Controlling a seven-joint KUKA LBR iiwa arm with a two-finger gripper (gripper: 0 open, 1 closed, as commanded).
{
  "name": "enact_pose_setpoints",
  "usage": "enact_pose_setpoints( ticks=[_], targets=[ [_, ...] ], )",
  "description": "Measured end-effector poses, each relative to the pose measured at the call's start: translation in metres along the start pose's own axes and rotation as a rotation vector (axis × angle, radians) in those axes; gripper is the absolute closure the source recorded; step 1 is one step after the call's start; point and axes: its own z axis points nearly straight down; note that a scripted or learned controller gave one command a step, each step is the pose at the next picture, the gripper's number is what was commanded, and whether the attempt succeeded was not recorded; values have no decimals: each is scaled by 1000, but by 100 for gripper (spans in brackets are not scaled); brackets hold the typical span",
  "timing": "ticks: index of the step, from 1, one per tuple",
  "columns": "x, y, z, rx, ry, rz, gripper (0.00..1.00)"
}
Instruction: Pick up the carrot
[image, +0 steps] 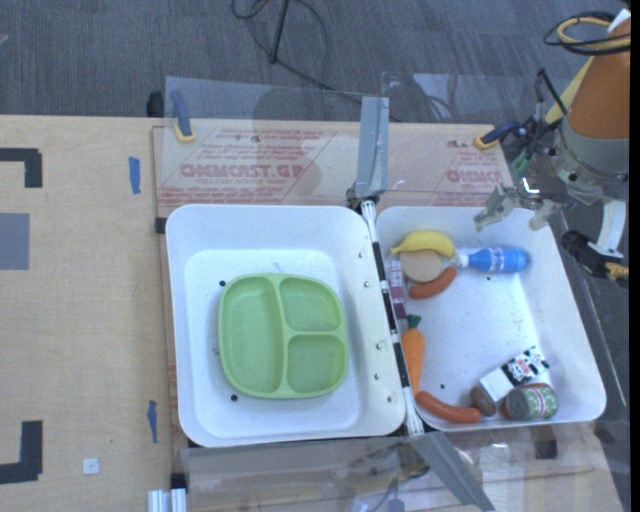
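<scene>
1. I see the gripper over the far right corner of the right bin, above the rim. Its two fingers stand apart, roughly half open, and nothing sits between them.

2. The carrot lies in the right bin hard against its left wall, about midway along that wall and nearer the near edge than the far one. It is well apart from the gripper, almost the whole bin away on the diagonal.

3. Its long axis runs close to parallel with the left wall. The green leafy top points toward the far edge; the orange tip points toward the near edge.

4. My main worry is the wall: with the carrot tucked against it, one finger may land on the rim or find no room on that side, and the closing jaws would then skid off.

5. If I leave the fingers aligned with the long axis, I judge they will close on the ends and slip, so the wrist needs turning across it.

6. The near sausage lies just beside the carrot's tip, so a low approach from that side could grab or nudge it instead.

7. The banana and blue bottle sit along the far edge, under a direct path.
</scene>
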Motion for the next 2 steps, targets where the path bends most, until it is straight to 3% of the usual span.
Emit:
enact_pose_setpoints(
  ticks=[1,2],
  targets=[
    [13,-57,122,-3,0,157,0],
    [48,8,126,35,-9,369,0]
  ],
)
